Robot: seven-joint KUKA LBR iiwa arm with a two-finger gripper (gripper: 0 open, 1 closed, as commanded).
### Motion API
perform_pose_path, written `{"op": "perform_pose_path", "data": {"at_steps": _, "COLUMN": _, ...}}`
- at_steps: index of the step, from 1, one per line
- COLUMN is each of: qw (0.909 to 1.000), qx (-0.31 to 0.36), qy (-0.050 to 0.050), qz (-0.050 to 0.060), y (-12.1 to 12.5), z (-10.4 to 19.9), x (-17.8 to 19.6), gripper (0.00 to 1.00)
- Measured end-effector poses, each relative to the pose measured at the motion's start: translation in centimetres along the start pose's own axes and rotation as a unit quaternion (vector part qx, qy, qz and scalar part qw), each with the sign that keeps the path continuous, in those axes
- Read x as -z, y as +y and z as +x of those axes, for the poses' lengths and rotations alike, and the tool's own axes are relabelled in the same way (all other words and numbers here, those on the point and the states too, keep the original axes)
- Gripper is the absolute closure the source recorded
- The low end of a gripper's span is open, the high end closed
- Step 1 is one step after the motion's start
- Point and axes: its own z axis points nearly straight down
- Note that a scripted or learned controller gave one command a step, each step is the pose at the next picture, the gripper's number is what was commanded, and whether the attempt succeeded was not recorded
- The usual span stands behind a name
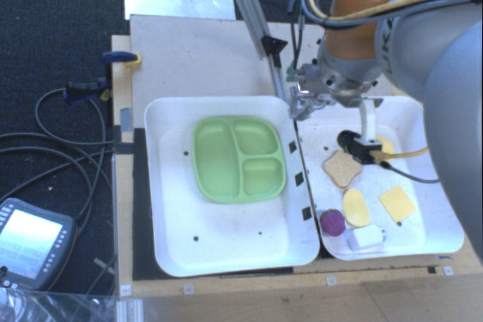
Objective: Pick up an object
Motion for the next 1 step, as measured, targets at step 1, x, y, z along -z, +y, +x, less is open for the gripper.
{"op": "perform_pose_path", "data": {"at_steps": 1, "qw": 1.0, "qx": -0.001, "qy": 0.0, "qz": 0.0, "y": 3.56, "z": 3.61, "x": -1.26, "gripper": 1.0}}
